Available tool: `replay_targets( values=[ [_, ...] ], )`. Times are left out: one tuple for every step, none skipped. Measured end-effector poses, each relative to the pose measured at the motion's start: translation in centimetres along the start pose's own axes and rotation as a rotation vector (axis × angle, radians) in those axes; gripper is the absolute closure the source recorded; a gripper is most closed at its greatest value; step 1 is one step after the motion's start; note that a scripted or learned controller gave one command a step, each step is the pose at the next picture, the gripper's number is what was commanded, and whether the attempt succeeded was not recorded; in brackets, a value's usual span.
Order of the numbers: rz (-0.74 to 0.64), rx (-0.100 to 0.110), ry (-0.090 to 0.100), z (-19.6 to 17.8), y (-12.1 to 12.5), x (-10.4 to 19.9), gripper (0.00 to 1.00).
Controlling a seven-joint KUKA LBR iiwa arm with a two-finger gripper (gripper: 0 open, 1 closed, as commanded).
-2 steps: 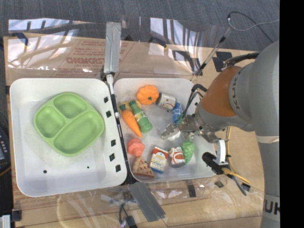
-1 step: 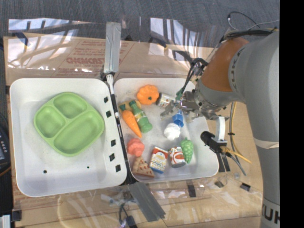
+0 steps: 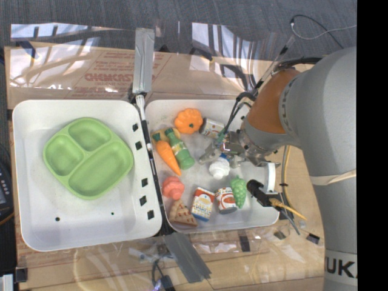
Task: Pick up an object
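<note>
End effector (image 3: pixel 219 155), grip state unclear, hovers in right bin (image 3: pixel 254 220) among toy food; left bin (image 3: pixel 30 180) holds green plate (image 3: pixel 88 157).

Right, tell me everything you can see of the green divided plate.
The green divided plate is pale lime and looks like matte plastic. It has rounded corners and three compartments: two small, one long. It lies flat, turned at a slant, in the left bin, toward its upper half. Nothing rests in it or touches it besides the bin floor.

Matt green plastic plate (image 3: pixel 88 157) in a smooth white plastic bin (image 3: pixel 36 223).
</note>
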State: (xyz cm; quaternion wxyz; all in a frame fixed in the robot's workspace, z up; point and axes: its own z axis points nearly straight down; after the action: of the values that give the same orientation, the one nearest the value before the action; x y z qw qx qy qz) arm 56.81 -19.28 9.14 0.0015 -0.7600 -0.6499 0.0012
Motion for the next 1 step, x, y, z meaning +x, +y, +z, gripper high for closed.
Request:
replay_targets(
  values=[
    [0.038,0.0,0.001,-5.55,-1.87,0.06,0.0]
  ],
)
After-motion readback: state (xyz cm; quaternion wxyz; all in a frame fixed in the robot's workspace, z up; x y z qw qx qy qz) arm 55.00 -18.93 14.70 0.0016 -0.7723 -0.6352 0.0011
